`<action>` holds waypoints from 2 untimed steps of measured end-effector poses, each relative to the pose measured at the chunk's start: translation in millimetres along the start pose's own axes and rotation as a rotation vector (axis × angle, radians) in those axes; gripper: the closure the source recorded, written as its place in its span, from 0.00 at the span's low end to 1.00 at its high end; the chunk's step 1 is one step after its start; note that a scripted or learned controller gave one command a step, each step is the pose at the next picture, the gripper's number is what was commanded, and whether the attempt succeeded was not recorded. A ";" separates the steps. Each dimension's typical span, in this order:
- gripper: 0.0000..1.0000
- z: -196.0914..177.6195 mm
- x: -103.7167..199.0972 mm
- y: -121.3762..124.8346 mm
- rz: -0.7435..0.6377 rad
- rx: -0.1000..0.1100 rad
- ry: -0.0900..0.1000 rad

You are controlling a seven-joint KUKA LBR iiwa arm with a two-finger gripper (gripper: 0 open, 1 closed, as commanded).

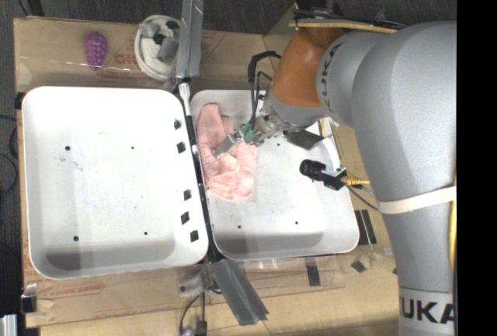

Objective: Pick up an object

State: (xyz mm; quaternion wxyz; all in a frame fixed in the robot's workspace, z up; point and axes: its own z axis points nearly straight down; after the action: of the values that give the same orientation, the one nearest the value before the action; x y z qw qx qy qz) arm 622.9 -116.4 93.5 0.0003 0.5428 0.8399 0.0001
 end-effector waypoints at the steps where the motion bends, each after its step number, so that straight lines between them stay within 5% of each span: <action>1: 0.00 -99.5 38.9 37.8 -0.019 0.001 0.000; 2: 0.00 -49.2 15.8 3.2 0.040 0.004 0.001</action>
State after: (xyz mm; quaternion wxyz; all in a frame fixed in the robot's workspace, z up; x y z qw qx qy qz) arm 619.3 -100.7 142.7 -0.0013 0.5596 0.8287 -0.0013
